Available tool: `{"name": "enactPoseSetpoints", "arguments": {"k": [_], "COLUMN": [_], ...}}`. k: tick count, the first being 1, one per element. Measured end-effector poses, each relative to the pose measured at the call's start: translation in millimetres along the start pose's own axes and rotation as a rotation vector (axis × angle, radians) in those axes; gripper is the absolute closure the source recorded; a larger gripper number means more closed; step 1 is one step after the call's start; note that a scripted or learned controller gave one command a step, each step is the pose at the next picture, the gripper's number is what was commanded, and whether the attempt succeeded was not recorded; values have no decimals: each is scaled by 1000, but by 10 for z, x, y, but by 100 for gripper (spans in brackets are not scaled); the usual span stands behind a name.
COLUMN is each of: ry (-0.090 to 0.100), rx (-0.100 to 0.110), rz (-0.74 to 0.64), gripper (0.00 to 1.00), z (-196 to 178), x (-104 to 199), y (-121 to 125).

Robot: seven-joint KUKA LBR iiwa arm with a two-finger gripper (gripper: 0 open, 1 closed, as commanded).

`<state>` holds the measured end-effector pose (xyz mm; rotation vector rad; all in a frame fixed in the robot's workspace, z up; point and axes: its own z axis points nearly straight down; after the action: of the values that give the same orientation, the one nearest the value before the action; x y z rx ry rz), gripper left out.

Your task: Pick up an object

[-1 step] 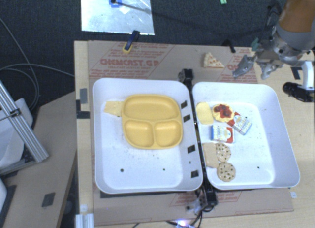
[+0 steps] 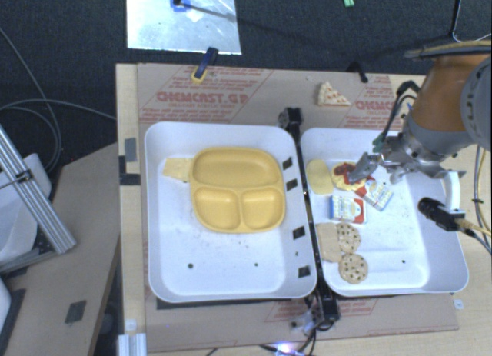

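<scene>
My gripper (image 2: 366, 167) hangs low over the upper middle of the right bin (image 2: 438, 266), right above a red and yellow item (image 2: 347, 174). A pale yellow disc (image 2: 318, 176) lies just left of that item. Below it sits a white, blue and red packet (image 2: 347, 208), with a second small packet (image 2: 378, 194) to its right. Two chocolate-chip cookies (image 2: 348, 236) (image 2: 353, 267) and a tan piece (image 2: 329, 243) lie near the bin's lower left. I see nothing lifted off the bin floor.
The left bin (image 2: 223, 277) holds a yellow divided plate (image 2: 234, 188) and a pale yellow slice (image 2: 176, 168). A pizza wedge (image 2: 333, 94) and a blue and yellow tool (image 2: 204, 64) lie on the bench behind the bins. A black divider (image 2: 301, 193) separates the bins.
</scene>
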<state>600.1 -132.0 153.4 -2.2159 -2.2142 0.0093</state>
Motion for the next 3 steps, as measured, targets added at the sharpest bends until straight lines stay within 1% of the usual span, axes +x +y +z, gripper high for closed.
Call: {"name": "enactPoseSetpoints", "arguments": {"k": [1,2,3], "ry": [-5,-16,-8], "rx": [-23,-41,-26], "rz": [-5,-2,-5], "gripper": [0,0,0], "z": [537,604,616], "x": [9,255,326], "y": [-229,-385,195]}}
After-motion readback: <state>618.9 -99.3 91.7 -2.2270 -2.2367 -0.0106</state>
